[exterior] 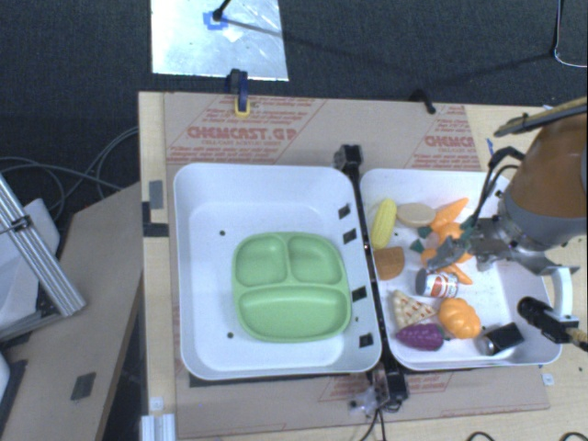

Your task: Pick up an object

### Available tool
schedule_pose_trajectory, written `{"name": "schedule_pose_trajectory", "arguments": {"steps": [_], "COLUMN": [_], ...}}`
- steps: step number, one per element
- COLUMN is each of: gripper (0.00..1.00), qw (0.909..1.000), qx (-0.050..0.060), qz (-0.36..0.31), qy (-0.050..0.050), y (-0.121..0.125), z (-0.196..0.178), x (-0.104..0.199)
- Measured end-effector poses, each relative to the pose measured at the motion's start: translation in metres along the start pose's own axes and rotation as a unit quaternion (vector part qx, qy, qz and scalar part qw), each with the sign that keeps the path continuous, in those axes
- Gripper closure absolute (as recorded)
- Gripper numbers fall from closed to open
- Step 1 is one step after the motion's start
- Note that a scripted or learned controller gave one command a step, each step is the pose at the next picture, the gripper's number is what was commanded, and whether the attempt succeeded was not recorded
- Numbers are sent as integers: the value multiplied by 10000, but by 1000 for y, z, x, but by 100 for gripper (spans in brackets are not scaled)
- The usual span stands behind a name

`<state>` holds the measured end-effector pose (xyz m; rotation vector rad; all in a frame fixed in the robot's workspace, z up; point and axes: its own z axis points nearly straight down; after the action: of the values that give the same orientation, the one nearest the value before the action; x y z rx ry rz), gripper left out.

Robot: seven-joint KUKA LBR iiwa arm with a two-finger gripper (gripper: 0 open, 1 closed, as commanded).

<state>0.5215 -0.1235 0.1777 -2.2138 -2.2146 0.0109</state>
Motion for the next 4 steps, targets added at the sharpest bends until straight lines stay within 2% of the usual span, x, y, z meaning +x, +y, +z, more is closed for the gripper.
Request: {"name": "schedule_pose_trajectory", "arguments": {"steps": [1, 3, 4], "gripper": [0, 0, 100], "qw": [10000, 10000, 10000], "qx": [-67, -57, -86], "qz": [-14, -2, 0], "qy": [-11, -9, -14], "y": [3, -3, -1], "z": [-7, 95, 82], "x": [0, 7, 6]}}
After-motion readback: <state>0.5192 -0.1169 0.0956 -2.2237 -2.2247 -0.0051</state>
